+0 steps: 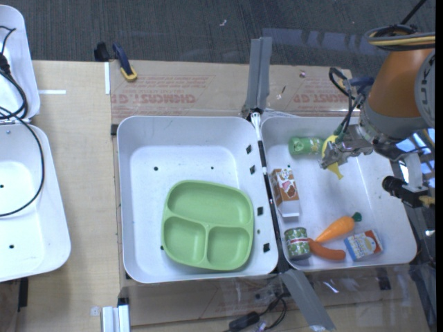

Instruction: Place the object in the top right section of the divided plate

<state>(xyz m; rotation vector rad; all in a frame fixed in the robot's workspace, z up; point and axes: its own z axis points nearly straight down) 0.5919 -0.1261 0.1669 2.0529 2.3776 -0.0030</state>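
A green divided plate (208,225) lies in the left bin (138,185), with one large section at the back and two smaller ones at the front. My gripper (333,158) hangs over the back of the right bin (387,206). It is shut on a small yellow object (337,171), whose ends stick out above and below the fingers. The held object is just right of a green bottle (304,145) lying on the bin floor.
The right bin also holds a small carton (286,189), a green can (297,241), a carrot (337,228), a red sausage (327,252) and a juice box (363,245). A grey divider post (259,75) stands between the bins at the back.
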